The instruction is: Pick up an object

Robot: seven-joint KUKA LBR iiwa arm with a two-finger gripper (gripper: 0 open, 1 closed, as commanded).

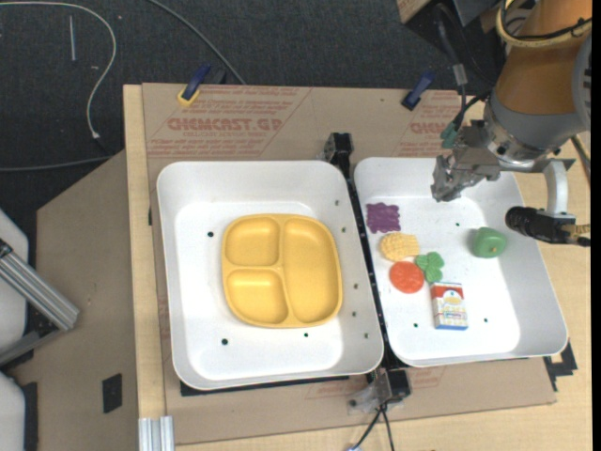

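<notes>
Cardboard-covered bench on dark carpet, bearing two shallow white bins side by side.

Left bin: one yellow divided plate, three compartments, lying flat near the middle.

Right bin: purple toy at the left wall; yellow corn piece just below it, long axis roughly left to right; red round piece touching a green broccoli piece; small carton lying flat, long axis running top to bottom of the view, red end toward the far side; green apple apart, toward the right.

Gripper: hangs over the far part of the right bin, nothing seen between its fingers. Whether they are spread or pressed together cannot be told; they merge into a dark blur. All toys lie nearer the camera than the gripper, the purple toy and apple closest to it. Arm cut off at the upper right.
</notes>
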